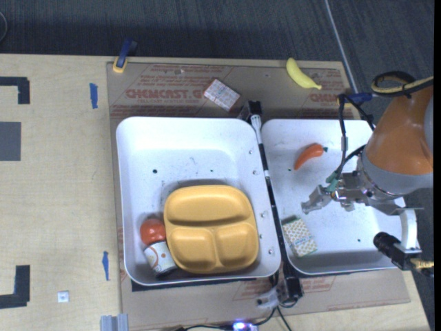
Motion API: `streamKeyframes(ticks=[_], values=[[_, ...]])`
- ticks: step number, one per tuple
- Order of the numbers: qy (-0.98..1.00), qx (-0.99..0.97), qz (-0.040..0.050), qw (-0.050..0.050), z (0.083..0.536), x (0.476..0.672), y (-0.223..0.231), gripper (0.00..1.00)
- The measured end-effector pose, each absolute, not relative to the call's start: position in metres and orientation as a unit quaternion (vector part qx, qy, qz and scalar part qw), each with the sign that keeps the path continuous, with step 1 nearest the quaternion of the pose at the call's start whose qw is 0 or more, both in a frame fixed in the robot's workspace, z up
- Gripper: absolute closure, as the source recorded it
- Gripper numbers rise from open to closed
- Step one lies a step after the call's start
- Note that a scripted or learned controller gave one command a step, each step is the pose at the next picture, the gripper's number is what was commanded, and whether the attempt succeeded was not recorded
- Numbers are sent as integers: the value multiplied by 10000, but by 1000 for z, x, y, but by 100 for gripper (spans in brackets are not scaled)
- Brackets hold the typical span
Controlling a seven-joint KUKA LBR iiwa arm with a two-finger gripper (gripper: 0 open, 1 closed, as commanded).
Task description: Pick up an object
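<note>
My gripper (318, 200) hangs over the middle of the right bin (358, 257), reaching in from the right with nothing between its fingers. An orange carrot (308, 155) lies up-left of it near the bin's back. A small patterned packet (300, 235) rests at the bin's front left, below the gripper. In the left bin (186, 140) a yellow sectioned tray (211, 226) lies at the front, with a red-and-white round object (156, 243) tucked against its left side.
Behind the bins on the cardboard lie a yellow banana (302, 74) and a small checkered packet (220, 94). A blue clamp (124, 54) sits at the back left corner. Cables hang by the arm's orange band (406, 143).
</note>
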State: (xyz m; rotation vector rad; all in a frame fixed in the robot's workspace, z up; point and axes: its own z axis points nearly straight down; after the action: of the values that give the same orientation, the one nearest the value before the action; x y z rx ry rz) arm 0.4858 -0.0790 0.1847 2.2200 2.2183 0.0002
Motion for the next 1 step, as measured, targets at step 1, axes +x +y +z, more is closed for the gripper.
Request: streamKeyframes(ticks=[1], values=[[7066, 7076, 23, 36, 97, 501, -98, 0]])
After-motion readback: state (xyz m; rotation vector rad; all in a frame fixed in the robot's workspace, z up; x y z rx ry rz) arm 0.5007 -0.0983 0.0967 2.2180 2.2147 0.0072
